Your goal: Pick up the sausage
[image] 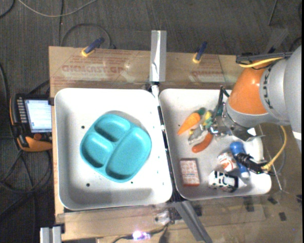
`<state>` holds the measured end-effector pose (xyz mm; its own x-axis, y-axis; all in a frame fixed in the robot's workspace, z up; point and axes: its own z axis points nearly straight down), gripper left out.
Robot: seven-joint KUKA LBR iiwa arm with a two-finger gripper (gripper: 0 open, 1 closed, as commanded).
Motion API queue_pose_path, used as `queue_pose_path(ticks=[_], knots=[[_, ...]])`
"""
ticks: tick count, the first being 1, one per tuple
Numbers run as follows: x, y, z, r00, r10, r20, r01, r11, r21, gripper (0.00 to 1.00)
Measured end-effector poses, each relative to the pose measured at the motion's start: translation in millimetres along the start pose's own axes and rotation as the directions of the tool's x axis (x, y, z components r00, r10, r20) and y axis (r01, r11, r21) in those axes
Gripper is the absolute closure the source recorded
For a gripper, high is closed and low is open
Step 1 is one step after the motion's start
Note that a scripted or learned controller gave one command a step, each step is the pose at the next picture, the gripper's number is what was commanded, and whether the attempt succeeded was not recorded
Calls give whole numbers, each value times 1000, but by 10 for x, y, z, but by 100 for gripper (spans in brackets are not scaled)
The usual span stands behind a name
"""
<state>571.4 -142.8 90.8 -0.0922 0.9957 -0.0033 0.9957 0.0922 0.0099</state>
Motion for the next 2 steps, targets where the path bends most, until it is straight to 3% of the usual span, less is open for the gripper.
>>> queue_pose_path(ticks=[1,2], knots=[[7,17,-101,1000,-1,-1,1,1000,-4,100],[777,-359,-1486,991,-135,-5,135,991,10,100]])
